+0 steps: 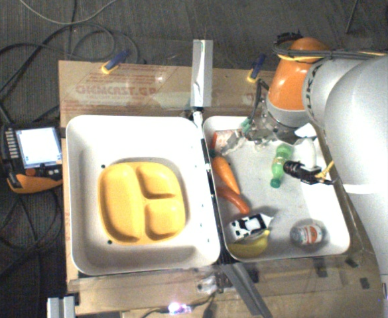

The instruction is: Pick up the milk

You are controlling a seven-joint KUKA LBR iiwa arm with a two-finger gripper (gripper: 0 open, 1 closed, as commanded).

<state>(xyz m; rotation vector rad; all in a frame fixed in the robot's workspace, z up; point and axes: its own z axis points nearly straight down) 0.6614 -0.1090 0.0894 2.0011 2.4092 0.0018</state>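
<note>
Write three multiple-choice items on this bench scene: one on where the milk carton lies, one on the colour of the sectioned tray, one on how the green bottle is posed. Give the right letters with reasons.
1. Where is the milk carton?
A. In the left bin, on the tray
B. In the right bin, near its front edge
C. On the floor by the screen

2. What colour is the sectioned tray in the left bin?
A. Yellow
B. Blue
C. Red

3. How is the green bottle posed?
A. Standing upright in the left bin
B. Held up in the air above the bench
C. Lying on its side in the right bin

Answers:
1 B: the black-and-white carton lies at the right bin's front, beside a yellow thing.
2 A: the tray shows plainly yellow against the white bin.
3 C: the bottle lies lengthwise on the bin floor, below the gripper.
</note>
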